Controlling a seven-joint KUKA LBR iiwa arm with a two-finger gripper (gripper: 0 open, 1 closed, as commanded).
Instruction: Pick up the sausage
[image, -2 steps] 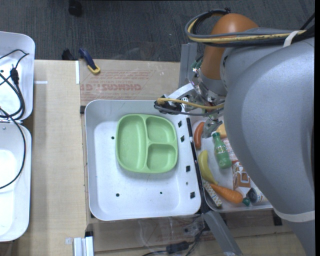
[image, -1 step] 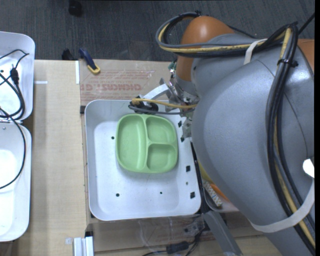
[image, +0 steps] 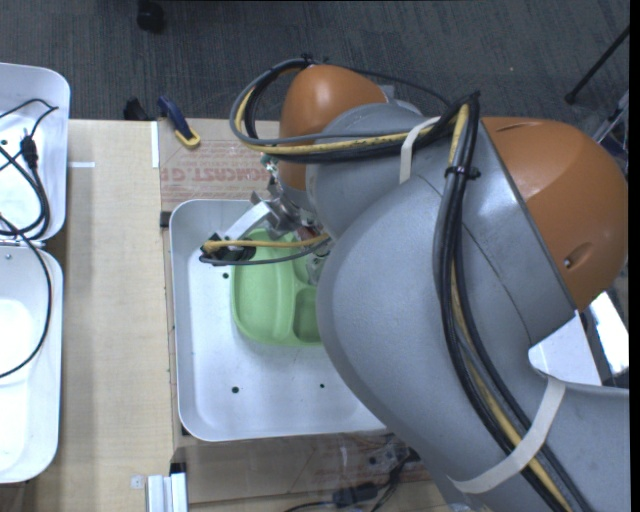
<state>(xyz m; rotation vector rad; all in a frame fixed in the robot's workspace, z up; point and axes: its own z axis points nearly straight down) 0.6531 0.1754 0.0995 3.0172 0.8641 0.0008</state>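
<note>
grey and orange, the arm (image: 450, 300) covers most of the right side and reaches over the white bin (image: 200, 380). its wrist part sits above the far half of the bin, with yellow and black cables (image: 300, 145) looping around it. the gripper (image: 285, 235) is under the wrist, above a light green bowl-like thing (image: 265, 300) lying in the bin; how it stands i cannot tell, because the arm hides it. a sausage i cannot make out anywhere in the bin. on the far bench a small blue and yellow tool (image: 177, 120) lies. on the left, white trays (image: 30, 400) carry black wires (image: 25, 160).
</note>
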